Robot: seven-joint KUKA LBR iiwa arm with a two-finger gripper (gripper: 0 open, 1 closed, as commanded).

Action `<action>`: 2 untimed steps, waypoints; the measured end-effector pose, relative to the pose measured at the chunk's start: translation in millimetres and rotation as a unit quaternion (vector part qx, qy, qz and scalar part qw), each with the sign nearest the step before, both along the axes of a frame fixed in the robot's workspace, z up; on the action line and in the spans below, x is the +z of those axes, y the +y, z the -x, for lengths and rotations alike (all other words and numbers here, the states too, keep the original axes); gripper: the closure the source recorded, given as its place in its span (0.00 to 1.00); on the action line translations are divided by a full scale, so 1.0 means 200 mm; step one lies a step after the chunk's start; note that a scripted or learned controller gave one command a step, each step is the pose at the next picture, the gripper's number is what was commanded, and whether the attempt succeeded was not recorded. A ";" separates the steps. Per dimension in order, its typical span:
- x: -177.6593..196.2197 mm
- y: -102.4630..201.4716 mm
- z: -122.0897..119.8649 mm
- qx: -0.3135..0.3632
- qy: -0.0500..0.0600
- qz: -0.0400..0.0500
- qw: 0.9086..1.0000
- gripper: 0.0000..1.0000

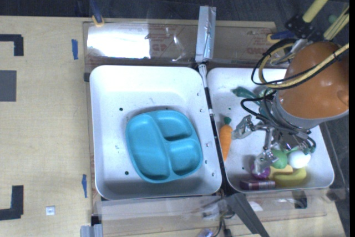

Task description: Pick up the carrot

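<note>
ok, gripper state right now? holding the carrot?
Gripper: cannot tell whether open or closed. It sits over the pile of toys in the right bin. Carrot lies apart by the bin's left wall, not held.

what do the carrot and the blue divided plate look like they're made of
The carrot looks like moulded plastic or rubber, a toy: flat even orange with a small green top, no root texture visible. The blue plate looks like smooth plastic with a soft sheen: one uniform colour, rounded moulded dividers between three compartments. Neither can be confirmed by look alone.
</note>
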State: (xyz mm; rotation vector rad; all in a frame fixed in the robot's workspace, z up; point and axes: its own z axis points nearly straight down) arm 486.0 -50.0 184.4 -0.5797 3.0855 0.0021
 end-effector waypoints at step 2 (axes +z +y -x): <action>0.00 -0.07 -0.10 0.640 -0.001 0.000 0.768 0.00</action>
